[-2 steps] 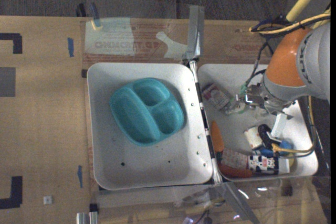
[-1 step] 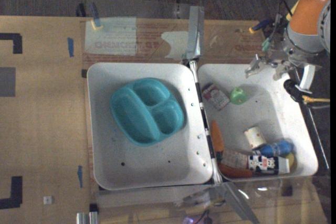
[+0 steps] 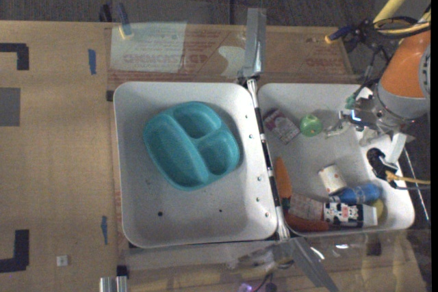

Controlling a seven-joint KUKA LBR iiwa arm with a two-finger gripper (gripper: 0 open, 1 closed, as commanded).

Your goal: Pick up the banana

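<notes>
A bit of yellow (image 3: 379, 210), which may be the banana, peeks out at the front right corner of the right bin (image 3: 301, 96). A blue bottle (image 3: 361, 193) and a black-and-white carton (image 3: 344, 213) mostly hide it. My gripper (image 3: 344, 121) hangs over the back right part of that bin, just right of a green apple (image 3: 311, 124) and well behind the yellow bit. Nothing shows in its grasp.
The right bin also holds a small packet (image 3: 279, 125), an orange carrot (image 3: 282, 178), a white cube (image 3: 332, 179) and a red thing (image 3: 306, 222) along the front wall. A teal divided plate (image 3: 193, 144) lies in the left bin (image 3: 137, 208).
</notes>
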